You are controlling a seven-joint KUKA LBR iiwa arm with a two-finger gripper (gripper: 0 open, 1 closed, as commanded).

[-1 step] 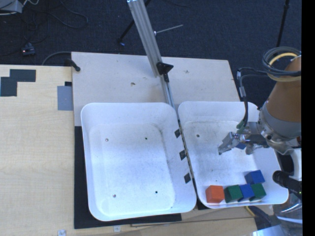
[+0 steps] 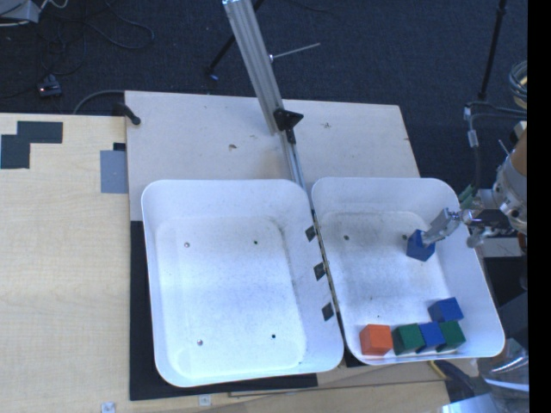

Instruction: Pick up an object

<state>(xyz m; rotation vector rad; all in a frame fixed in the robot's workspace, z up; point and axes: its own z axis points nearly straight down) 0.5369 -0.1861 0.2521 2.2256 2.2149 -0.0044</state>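
My gripper (image 2: 432, 234) reaches in from the right over the right bin (image 2: 379, 184). A small blue block (image 2: 420, 247) sits at its grey fingertips, which close on the block's top. The block appears pinched between them, near the middle right of the bin. Loose blocks lie along the bin's near right corner: an orange block (image 2: 375, 339), a green block (image 2: 410, 339), another blue block (image 2: 445, 309) and others packed beside them.
The left bin (image 2: 172, 198) stands beside the right one, with black clips (image 2: 318, 270) along the shared rim. A grey metal rail (image 2: 258, 67) slants up from behind the bins. A pale wooden table (image 2: 60, 256) lies to the left.
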